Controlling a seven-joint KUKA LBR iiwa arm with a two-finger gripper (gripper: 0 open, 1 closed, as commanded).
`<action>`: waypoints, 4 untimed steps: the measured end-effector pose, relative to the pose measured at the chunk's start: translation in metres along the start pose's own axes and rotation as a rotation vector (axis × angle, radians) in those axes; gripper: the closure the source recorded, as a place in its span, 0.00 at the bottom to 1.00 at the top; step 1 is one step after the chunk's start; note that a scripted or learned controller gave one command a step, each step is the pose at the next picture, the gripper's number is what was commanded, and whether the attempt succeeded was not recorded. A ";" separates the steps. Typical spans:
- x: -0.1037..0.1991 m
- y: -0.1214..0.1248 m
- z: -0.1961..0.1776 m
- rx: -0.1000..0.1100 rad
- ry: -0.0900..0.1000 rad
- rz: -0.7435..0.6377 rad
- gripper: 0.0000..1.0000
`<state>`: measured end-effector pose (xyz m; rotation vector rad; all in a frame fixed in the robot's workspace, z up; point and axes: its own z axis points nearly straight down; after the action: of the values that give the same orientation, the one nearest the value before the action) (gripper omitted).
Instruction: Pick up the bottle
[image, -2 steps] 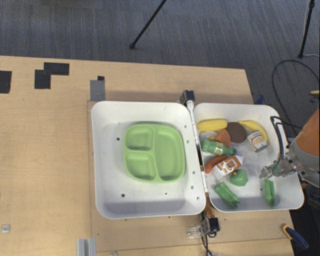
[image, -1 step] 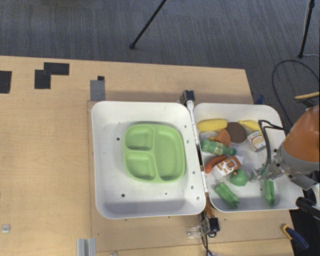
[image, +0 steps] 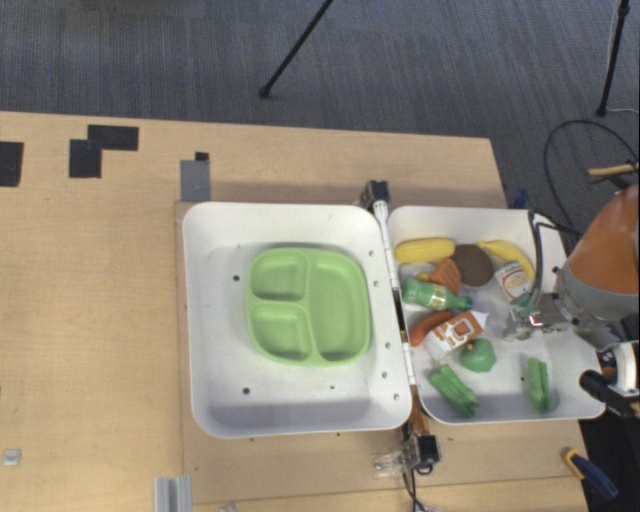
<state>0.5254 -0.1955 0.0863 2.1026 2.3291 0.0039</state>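
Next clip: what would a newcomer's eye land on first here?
Probably the bright green divided plate, lying alone in the left bin. Next, the jumble of toy food in the right bin: two bananas, a green bottle near its left wall, and other pieces. The arm's orange band hangs over that bin's right edge.

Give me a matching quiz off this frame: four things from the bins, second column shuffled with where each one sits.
Things:
1. green bottle
2. green divided plate
3. brown round piece
4. gripper

Places:
A. middle of the left bin
B. over the right part of the right bin
C. right bin, against its left wall
D. between the two bananas, right bin's far end

Pairs: 1-C, 2-A, 3-D, 4-B
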 end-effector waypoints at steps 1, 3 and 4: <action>-0.011 0.053 0.000 -0.003 -0.002 -0.083 1.00; -0.005 -0.025 -0.001 -0.002 0.005 0.036 0.00; -0.008 -0.036 -0.001 -0.006 -0.005 -0.312 0.00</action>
<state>0.4904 -0.2067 0.0869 1.7108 2.6205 0.0049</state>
